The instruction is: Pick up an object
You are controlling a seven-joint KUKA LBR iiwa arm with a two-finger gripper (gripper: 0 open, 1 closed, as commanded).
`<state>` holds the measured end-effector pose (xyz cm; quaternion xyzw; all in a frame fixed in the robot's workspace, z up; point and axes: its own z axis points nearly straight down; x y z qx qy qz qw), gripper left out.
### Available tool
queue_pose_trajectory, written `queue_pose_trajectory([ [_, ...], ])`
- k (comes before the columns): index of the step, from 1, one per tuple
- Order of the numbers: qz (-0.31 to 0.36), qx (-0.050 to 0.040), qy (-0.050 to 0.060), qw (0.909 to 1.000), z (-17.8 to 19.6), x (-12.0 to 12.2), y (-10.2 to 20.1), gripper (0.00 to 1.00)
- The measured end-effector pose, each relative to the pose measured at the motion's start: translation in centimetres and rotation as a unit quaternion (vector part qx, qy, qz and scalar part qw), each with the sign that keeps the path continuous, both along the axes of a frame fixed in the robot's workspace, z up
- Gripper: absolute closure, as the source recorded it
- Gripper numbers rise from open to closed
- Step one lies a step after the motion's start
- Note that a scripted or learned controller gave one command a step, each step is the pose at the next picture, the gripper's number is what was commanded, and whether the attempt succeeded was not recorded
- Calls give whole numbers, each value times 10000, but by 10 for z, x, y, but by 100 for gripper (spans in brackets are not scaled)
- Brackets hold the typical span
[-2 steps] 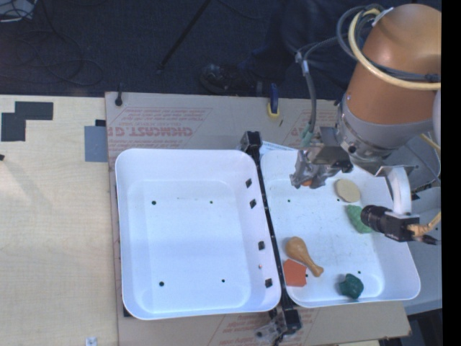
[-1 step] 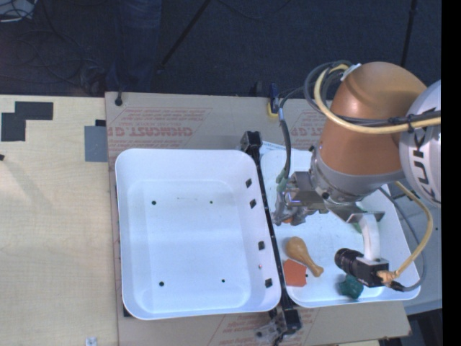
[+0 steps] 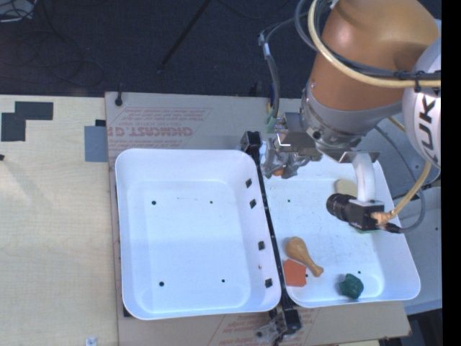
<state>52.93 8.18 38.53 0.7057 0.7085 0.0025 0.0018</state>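
My gripper [image 3: 282, 163] hangs over the far left corner of the right bin [image 3: 403, 280], close to the wall between the two bins. Nothing shows in its grasp. Near the front of that bin lie a tan drumstick-shaped toy [image 3: 304, 256], an orange-red block [image 3: 294, 273] touching its lower end, and a small dark green object [image 3: 351, 285] to their right. A pale yellowish object [image 3: 345, 187] lies further back, partly hidden behind a white and black attachment [image 3: 358, 206] on the arm. All of these sit apart from the gripper, to its front and right.
The left bin [image 3: 137, 186] sits directly beside the right one, their rims touching. The arm's large orange and grey body [image 3: 367, 56] covers the back right of the scene. Cardboard [image 3: 173, 125] lies under the bins, and light wooden bench [image 3: 50, 229] extends to the left.
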Motion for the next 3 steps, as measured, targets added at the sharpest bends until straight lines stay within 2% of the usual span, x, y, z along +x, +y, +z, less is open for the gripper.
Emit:
queue_pose_trajectory([
  [1, 5, -12, 42, 10000, -33, 54, 24, 100],
  [2, -35, -12, 103, 9999, -76, -44, 9, 100],
  [3, -7, 5, 8, 10000, 11, -49, 29, 100],
])
